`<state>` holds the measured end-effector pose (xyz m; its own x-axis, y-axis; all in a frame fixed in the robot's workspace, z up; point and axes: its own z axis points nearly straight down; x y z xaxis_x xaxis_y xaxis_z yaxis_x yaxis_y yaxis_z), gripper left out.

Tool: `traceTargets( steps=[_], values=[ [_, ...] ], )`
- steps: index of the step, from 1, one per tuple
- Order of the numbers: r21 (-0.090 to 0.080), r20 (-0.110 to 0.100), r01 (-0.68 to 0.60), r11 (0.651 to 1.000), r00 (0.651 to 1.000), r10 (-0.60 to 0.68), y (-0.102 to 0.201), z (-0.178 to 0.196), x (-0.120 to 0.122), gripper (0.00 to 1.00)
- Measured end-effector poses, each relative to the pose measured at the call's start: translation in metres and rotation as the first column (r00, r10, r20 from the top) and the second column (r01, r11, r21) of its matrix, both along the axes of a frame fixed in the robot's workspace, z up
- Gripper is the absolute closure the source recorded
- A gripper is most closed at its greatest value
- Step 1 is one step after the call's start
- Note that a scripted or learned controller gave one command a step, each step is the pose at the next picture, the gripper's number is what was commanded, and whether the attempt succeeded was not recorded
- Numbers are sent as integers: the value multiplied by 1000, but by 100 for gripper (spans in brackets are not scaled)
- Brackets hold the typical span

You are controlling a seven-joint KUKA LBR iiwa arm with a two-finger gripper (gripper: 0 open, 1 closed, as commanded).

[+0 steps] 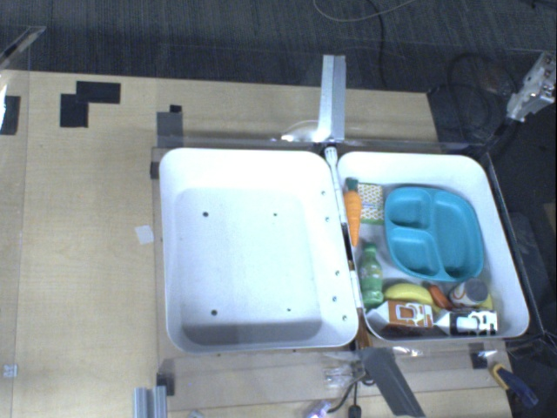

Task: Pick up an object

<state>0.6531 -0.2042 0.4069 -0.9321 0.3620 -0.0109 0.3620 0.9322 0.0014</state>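
Right bin (505, 233) holds every candidate; left bin (244, 251) sits beside it on the counter (78, 233), the two rims touching along the middle

Blue divided tray (435, 232): fills most of the right bin's floor. Looks like rigid, light, smooth plastic. Too wide to span; only the raised rim or a divider wall offers a pinch, and it would likely tilt once lifted

Toy carrot (352, 209): lies lengthwise against the bin's left wall, with a patterned packet (370, 203) just beside it. Probably hard, light plastic, tapered, so it could slip toward the thin end. The wall crowds one side

Green bottle (372, 277): below the carrot, along the same wall. Round and slick; best taken across the body, not the neck

Banana (409, 293): near the bin's lower edge, touching its neighbours. Curved, likely light; a hold across the middle of the curve seems the safest of the lot

Brown carton (409, 316) and a dark bottle (473, 323) lie along the lower wall, with small items packed above them too tight to tell apart

Pincer (533, 90): a pale metal piece at the upper right, outside the bins, is probably it; cannot tell how wide it stands or whether it carries anything
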Motion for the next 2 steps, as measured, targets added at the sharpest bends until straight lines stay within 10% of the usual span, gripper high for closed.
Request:
traceTargets(
  steps=[2],
  values=[
    [-2,1,-157,988,988,157,1,6,6,100]
  ],
)
